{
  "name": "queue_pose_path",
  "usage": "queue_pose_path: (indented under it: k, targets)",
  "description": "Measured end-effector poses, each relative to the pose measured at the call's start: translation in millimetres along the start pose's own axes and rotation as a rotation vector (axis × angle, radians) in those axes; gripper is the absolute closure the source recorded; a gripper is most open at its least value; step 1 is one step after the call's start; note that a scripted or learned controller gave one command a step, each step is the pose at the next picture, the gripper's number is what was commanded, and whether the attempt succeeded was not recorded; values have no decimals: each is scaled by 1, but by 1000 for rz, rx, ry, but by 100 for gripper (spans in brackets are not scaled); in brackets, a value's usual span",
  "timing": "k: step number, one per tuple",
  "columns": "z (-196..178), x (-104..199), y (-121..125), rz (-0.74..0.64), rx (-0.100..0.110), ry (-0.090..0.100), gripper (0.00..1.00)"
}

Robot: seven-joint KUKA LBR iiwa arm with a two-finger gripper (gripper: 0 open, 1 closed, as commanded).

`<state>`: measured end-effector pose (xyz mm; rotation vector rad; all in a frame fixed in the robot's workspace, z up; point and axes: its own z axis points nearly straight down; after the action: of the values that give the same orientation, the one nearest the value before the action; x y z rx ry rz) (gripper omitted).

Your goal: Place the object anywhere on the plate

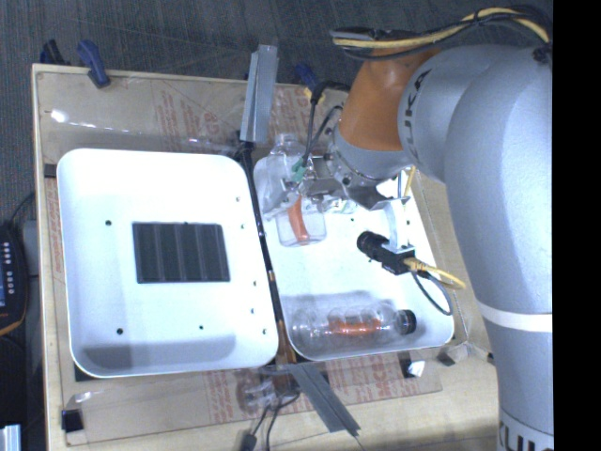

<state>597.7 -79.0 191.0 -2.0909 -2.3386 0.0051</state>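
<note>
The dark grey ribbed plate (180, 252) lies flat in the middle of the left bin (94, 186). My gripper (295, 207) hangs over the upper left part of the right bin (427, 242), close to the divide between the bins. Its translucent fingers (282, 184) point down and left, and a small orange object (297, 220) sits between them, just above the bin floor. The gripper is shut on that orange object. The plate is well to the left of the gripper, across the bin walls.
A clear plastic bottle (347, 323) with something orange inside lies along the right bin's front wall. A black fitting with a yellow cable (385, 250) juts from the wrist over the right bin. Blue clamps (92, 61) hold the bench's back edge.
</note>
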Motion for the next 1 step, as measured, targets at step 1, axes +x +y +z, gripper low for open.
queue_pose_path:
  k: [1]
  targets:
    - [1,62,-53,-157,1,0,100]
